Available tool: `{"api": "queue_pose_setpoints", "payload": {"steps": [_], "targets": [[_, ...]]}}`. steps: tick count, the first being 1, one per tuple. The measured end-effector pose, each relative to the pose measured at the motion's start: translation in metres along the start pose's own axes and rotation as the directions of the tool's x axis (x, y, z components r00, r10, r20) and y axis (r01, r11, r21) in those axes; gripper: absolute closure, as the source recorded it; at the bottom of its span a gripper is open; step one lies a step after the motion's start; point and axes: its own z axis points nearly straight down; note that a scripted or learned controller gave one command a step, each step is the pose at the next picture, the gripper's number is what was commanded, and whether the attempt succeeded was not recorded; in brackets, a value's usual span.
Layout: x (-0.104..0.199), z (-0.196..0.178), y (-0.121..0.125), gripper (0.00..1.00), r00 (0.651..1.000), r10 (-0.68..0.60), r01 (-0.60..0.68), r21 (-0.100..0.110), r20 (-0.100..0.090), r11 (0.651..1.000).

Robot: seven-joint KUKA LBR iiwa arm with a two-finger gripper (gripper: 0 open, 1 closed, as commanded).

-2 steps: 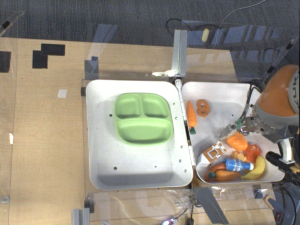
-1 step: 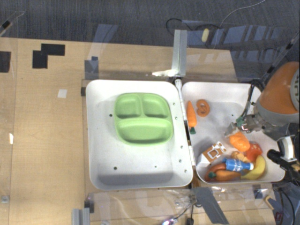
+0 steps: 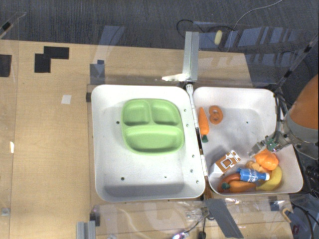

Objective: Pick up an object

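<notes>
The gripper (image 3: 266,144) hangs low at the right wall of the right bin (image 3: 239,99), just above the orange toy fruit (image 3: 266,159); whether the claw is spread or closed, or has anything in it, I cannot tell. That fruit sits in the toy heap at this bin's near right corner, beside a banana (image 3: 273,179) and blue bottle (image 3: 251,175), so I'd judge it the likely pick, while a carrot (image 3: 203,122) and pretzel (image 3: 215,114) lie along the bin's left side. Left of this bin, the second white bin (image 3: 107,138) holds a green divided tray (image 3: 151,125), both resting on a pale wooden bench (image 3: 45,148) with dark carpet (image 3: 99,9) beyond.
</notes>
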Motion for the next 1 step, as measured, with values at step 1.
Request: {"api": "queue_pose_setpoints", "payload": {"steps": [1], "targets": [[0.0408, -0.0647, 0.0277, 1.0, 0.997, 0.08, -0.08, -0.002, 0.001, 0.997]]}}
